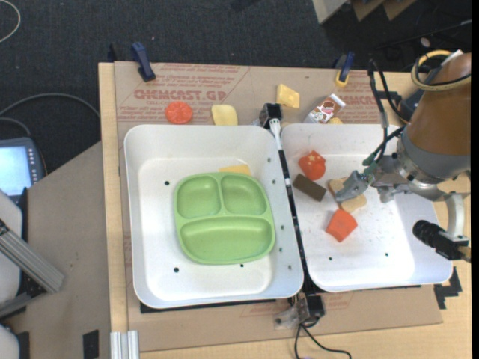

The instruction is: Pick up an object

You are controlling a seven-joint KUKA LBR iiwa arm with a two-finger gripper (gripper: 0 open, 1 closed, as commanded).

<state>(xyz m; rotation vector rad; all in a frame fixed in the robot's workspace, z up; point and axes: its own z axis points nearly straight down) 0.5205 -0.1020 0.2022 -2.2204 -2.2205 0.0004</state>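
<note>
In the right bin [389,268] lie a red strawberry-like piece [312,164], a dark brown block [309,188], an orange cube [341,224] and a tan piece [355,201]. My gripper [350,188] reaches in from the right and hangs low over the tan piece, just right of the brown block and above the orange cube. Part of the tan piece is hidden under the gripper. Nothing is visibly lifted off the bin floor.
The left bin [150,268] holds a green divided plate [223,218] with a pale yellow piece [236,170] behind it. On the cardboard behind the bins lie an orange disc [179,112], yellow pieces [224,114] [287,96], a small packet [325,111] and blue clamps [142,60].
</note>
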